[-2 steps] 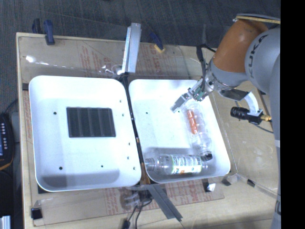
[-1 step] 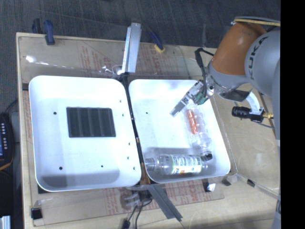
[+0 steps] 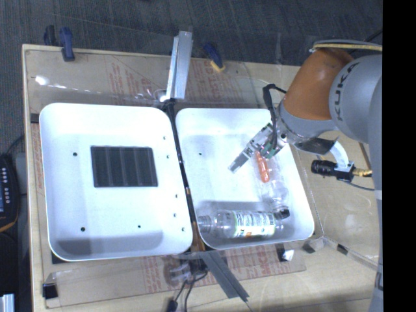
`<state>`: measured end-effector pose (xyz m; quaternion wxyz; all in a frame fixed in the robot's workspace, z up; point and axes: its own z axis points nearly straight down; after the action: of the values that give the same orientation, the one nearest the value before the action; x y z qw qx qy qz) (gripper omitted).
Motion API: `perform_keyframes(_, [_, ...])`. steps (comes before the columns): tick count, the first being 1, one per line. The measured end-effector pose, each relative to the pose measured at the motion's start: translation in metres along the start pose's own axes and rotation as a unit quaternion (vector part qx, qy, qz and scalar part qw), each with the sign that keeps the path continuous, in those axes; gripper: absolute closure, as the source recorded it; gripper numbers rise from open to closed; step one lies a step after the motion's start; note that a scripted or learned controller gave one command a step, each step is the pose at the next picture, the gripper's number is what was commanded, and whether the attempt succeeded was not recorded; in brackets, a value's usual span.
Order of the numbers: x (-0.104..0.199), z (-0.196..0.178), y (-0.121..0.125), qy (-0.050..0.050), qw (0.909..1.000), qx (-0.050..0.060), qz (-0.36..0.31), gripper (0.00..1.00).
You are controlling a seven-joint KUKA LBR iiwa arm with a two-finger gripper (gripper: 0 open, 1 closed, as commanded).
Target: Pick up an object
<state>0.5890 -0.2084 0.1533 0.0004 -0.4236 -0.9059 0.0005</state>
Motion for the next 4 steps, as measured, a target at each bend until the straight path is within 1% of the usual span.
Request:
perform_keyframes(1, [-0.001, -0.046, -0.003, -0.001, 0.9933, -0.001, 0.116, 0.00])
perform_keyframes(2, [-0.005, -0.042, 0.005, -0.002, 0.9967, -0.001, 0.082, 0.00])
perform_keyframes(3, [0.025, -0.144, 0.035, 0.000, 0.9891, 0.000, 0.147, 0.00])
perform_keyframes(4, [0.018, -0.073, -0.006, 0.001, 0.9915, 0.001, 0.130, 0.00])
